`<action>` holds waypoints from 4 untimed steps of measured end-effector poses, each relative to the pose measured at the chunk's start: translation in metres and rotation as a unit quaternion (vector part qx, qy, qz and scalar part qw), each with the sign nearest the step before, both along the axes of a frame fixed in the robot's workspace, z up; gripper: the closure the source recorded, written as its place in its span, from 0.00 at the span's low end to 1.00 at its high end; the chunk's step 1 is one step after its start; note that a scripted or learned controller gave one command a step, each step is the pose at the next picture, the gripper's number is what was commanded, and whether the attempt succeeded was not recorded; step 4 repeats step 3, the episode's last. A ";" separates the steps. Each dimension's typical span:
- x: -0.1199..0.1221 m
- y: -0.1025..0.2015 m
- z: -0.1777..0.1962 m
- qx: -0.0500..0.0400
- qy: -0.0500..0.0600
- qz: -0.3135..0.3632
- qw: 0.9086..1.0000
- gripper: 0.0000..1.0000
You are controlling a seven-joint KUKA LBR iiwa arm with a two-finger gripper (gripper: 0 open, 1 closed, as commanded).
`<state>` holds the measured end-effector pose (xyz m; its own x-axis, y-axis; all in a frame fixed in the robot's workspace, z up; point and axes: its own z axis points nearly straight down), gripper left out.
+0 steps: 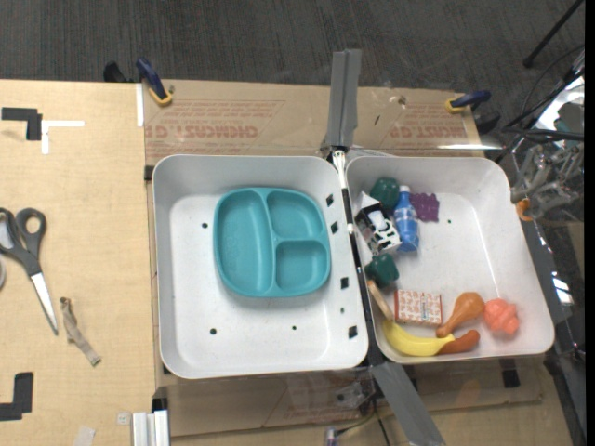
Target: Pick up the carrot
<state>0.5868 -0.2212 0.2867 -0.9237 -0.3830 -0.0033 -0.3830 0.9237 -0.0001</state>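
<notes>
Closest, along the right bin's (483,173) near wall, lies a yellow banana (409,339) with the orange carrot (463,342) touching its right end. A drumstick (462,311) sits just behind the carrot, with a pink toy (502,317) to its right. In the left bin (186,249) rests a teal divided plate (272,242). Scissors (30,254) lie on the surface (74,184). By the right bin's far right rim the claw (544,179) is lost among grey metal – apart or together, it cannot be told.

A single fixed camera looks down at a slant from above the table (74,203), far enough back to take in both white bins whole: the left bin (177,277) and the right bin (483,230) (side by side, mid-frame). Dark floor (232,17) lies along the top edge.
</notes>
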 end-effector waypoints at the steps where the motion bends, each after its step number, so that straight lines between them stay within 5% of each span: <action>1: 0.028 0.001 0.012 -0.001 -0.002 0.171 0.985 1.00; 2: 0.006 0.000 -0.019 0.000 0.000 0.368 0.930 1.00; 3: 0.050 0.041 -0.040 0.000 -0.002 0.383 0.924 1.00; 4: 0.050 0.041 -0.040 0.000 -0.002 0.383 0.924 1.00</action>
